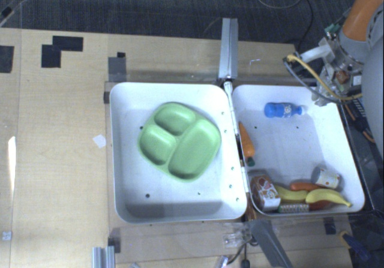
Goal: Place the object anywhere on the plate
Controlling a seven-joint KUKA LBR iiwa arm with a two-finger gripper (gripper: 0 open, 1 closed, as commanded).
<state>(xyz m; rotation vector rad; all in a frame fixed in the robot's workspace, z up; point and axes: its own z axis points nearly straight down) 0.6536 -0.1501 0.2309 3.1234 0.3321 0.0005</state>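
A green plate (180, 141) with three compartments lies in the middle of the left white bin (129, 201). Nothing rests on it. The right bin (288, 153) holds the loose objects: a blue bottle (283, 110) lying on its side near the back, and an orange carrot-like stick (246, 142) along the left wall. A small can (265, 192), a yellow banana (318, 197), a red pepper (307, 187) and a small cup (327, 177) sit at the front. My gripper (329, 84) hangs over the bin's back right corner, right of the bottle and apart from it.
A metal divider bar (228, 51) runs back from between the two bins. Loose cables (303, 69) hang around the wrist at the upper right. The wooden bench (54, 141) spreads to the left of the bins.
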